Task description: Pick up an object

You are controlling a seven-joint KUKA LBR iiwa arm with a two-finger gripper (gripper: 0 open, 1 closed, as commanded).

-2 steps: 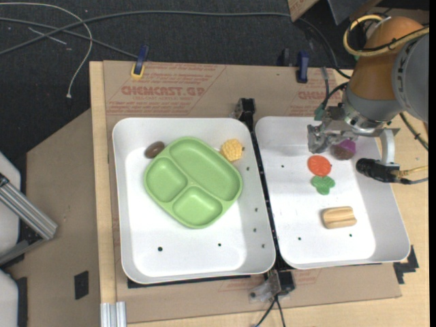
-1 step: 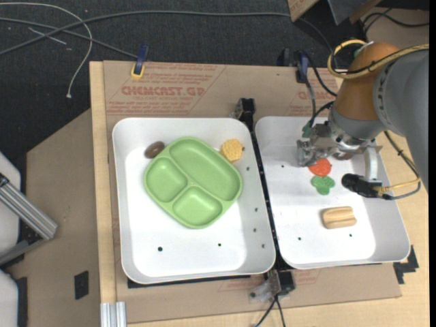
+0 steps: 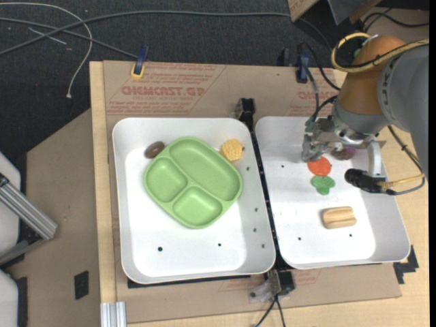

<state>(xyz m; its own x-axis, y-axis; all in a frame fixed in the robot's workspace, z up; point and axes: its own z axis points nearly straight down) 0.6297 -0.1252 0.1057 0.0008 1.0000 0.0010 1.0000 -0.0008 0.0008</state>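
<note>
Left bin [image 3: 136, 251] & right bin [image 3: 300, 244] sat on cardboard [image 3: 102, 182] printed "CHEMCAST GP", over dark carpet [image 3: 41, 80] w/ cables. Gripper [image 3: 317, 157] above tomato [image 3: 319, 167]; jaw state unclear.

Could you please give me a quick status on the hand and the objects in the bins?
Hand low in right bin, above red piece. Green piece and bread roll lie nearby, untouched.

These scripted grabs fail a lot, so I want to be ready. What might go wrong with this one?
The pincer sits right above the red piece, with the green piece touching it, so it may nudge or catch both. A purple item lies partly hidden under the wrist and could get knocked. All this is close to the right bin's far rim, leaving little room.
</note>
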